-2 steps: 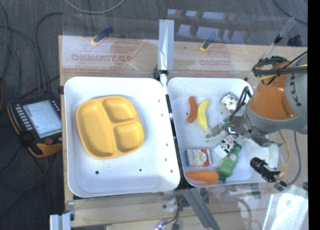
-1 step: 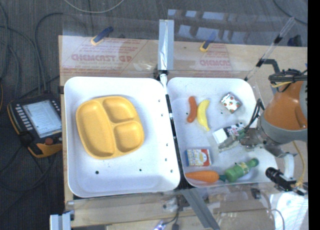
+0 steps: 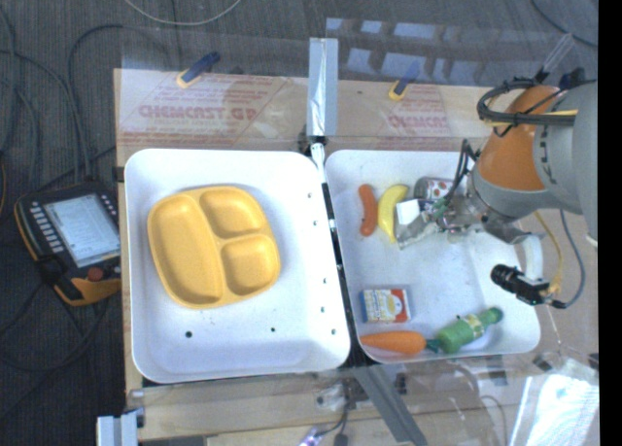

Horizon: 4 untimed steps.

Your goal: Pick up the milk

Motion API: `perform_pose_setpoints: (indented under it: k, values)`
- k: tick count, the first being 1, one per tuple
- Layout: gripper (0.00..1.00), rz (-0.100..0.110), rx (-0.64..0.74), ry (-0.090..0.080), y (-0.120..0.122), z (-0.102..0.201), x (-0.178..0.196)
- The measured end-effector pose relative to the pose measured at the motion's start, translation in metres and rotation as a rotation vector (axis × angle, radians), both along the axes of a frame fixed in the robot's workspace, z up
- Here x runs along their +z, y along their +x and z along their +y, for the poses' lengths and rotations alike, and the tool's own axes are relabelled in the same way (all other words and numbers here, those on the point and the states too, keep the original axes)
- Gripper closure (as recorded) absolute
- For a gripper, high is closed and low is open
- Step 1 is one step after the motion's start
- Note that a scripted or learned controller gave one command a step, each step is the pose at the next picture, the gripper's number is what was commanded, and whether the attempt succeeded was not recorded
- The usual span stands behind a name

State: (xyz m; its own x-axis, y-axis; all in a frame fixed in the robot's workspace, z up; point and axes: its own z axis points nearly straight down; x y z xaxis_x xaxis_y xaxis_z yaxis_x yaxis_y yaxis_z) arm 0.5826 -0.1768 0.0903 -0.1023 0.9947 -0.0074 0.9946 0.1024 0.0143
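Note:
The milk [image 3: 434, 188], a small white carton with red marks, lies in the upper part of the right bin [image 3: 505, 332]. It is partly covered by the gripper [image 3: 416, 223]. The gripper hangs low over the bin, just left of and below the carton, close beside a yellow banana [image 3: 391, 207]. The grey arm with its orange band [image 3: 513, 164] reaches in from the right. I cannot make out whether the carton is in the gripper's hold.
A red sausage [image 3: 366, 209] lies left of the banana. Near the front of the right bin are a blue and orange box [image 3: 386, 304], a carrot [image 3: 393, 342] and a green bottle [image 3: 466, 328]. The left bin [image 3: 165, 347] holds a yellow divided plate [image 3: 212, 244].

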Motion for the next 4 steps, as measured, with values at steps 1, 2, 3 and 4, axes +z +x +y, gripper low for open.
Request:
perform_pose_setpoints:
  k: [1,2,3,4]
  values:
    - [0.00,0.035,-0.109,0.009,0.079,-0.015,-0.003]
    - [1.00,0.050,-0.108,0.004,0.076,-0.016,0.003]
    - [1.00,0.017,-0.449,0.005,0.070,-0.033,0.053]
    - [1.00,0.019,-0.447,-0.002,0.070,-0.034,0.061]
